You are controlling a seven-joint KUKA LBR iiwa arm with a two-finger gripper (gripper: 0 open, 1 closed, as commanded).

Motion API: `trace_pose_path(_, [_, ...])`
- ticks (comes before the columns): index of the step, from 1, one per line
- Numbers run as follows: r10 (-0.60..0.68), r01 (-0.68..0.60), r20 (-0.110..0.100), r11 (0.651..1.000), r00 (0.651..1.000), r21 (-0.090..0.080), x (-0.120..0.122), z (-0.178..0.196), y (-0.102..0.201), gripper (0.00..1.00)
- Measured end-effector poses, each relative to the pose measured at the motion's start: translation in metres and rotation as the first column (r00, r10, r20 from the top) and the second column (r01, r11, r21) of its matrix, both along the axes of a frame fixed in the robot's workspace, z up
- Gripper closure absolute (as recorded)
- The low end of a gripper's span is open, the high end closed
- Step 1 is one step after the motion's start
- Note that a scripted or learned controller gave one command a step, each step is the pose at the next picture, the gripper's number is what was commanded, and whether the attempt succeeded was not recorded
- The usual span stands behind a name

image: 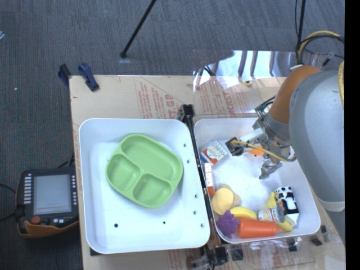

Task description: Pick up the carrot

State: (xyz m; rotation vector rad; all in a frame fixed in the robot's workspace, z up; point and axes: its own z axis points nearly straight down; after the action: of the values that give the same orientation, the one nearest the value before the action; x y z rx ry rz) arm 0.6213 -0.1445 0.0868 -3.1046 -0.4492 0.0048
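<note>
1. The carrot (260, 228) lies flat with its long axis running roughly left to right across the picture, its wider end toward the purple bunch of grapes (228, 223) and its narrower end pointing right toward the bin's near right corner.
2. It sits in the right bin (247, 129), along the near wall, well below the gripper (269, 167) in the picture and apart from it.
3. The gripper hangs over the middle of the right bin; whether it is open or closed cannot be told, and nothing is seen held in it.
4. Between gripper and carrot lie a banana (245, 212), a yellow rounded fruit (223, 198) and a black-and-white carton (287, 199); left of the gripper is a small red-and-white packet (215, 150).
5. The left bin (90, 207) holds a green divided plate (144, 170). Both bins rest on a cardboard-covered bench (135, 97) over dark carpet (56, 27), with a handheld controller (49, 198) on the floor at the left.
6. The carrot is bright orange, smooth and tapered.
</note>
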Motion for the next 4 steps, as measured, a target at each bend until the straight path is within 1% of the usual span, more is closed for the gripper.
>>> trace_pose_path(1, [0.004,-0.004,-0.004,1.000,1.000,0.002,-0.0004,0.0092,0.0002,1.00])
trace_pose_path(2, [0.005,-0.005,-0.005,1.000,1.000,0.002,-0.0006,0.0089,0.0004,0.00])
trace_pose_path(3, [0.007,-0.007,-0.008,1.000,1.000,0.005,-0.0011,0.0179,0.0001,1.00])
trace_pose_path(4, [0.008,-0.008,-0.009,1.000,1.000,0.004,-0.0012,0.0176,0.0001,0.00])
